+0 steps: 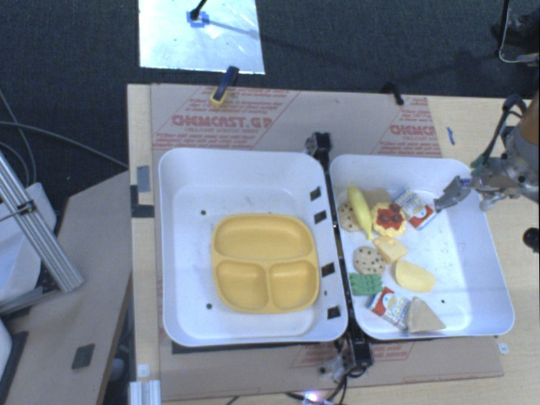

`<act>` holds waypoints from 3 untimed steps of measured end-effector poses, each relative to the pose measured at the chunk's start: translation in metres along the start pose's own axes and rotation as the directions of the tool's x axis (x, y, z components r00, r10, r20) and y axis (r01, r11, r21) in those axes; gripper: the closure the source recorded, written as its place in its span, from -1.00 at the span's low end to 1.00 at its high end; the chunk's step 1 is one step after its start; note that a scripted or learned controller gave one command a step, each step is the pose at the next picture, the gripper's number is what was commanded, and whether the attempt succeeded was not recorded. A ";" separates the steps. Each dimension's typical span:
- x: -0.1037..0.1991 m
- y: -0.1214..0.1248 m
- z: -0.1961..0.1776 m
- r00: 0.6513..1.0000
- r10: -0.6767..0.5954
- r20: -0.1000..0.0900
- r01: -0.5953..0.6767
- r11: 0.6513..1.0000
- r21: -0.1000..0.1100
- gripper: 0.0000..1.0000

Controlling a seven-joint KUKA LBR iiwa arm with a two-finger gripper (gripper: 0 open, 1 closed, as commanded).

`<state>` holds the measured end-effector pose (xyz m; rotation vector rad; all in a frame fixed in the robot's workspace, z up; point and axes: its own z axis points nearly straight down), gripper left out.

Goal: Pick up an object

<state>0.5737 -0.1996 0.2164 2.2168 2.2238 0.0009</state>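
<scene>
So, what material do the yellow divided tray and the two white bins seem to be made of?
Yellow divided tray: probably moulded plastic, with a smooth, slightly matte surface, rounded compartment walls and one even colour. Left bin and right bin: likely thin formed plastic, glossy white, with rounded corners and soft highlights on the rims.

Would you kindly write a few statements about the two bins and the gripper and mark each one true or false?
1. The yellow divided tray lies in the left bin. True.
2. The banana lies on the yellow divided tray. False: it lies in the right bin, among the other toy foods.
3. The gripper is over the right bin's upper right part. True.
4. The cookie sits alone in the left bin. False: it is in the right bin, beside the green piece.
</scene>
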 end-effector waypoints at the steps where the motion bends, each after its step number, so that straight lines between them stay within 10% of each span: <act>1: 0.051 0.086 0.137 1.000 -0.008 -0.001 0.008 1.000 -0.006 -1.00; 2: 0.028 0.045 0.127 1.000 0.004 0.000 -0.004 1.000 0.000 -1.00; 3: 0.029 0.048 0.115 1.000 0.000 0.002 0.000 1.000 -0.007 1.00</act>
